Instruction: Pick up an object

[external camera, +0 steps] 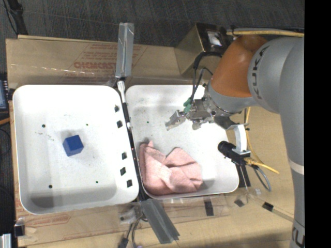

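A blue cube sits alone in the middle of the left bin. A crumpled pink cloth lies in the front half of the right bin, against its left wall. My gripper hovers over the middle of the right bin, just behind the cloth and apart from it. Its two fingers are spread open, one pointing left, and nothing is between them.
A raised divider with black clips separates the two bins. A cardboard sheet lies behind them, and a metal bar stands at the back of the divider. The grey arm crosses the right bin's right side.
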Available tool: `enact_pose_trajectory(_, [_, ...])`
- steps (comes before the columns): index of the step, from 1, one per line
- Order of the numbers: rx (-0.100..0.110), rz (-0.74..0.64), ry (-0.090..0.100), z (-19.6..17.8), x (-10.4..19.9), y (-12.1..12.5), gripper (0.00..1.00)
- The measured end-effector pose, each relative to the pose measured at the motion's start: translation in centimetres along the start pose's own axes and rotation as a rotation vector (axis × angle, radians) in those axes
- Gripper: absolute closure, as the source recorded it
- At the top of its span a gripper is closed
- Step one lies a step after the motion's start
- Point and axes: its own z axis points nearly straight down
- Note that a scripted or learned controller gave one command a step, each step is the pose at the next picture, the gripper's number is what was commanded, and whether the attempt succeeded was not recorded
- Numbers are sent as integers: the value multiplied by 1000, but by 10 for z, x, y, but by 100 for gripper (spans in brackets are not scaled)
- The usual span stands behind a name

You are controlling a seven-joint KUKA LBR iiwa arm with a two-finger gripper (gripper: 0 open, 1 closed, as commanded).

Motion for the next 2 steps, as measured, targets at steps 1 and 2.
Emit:
enact_pose_trajectory(1, [0, 214, 1, 106, -40, -62, 0])
enact_pose_trajectory(2, [-3, 98, 0, 105, -33, -38, 0])
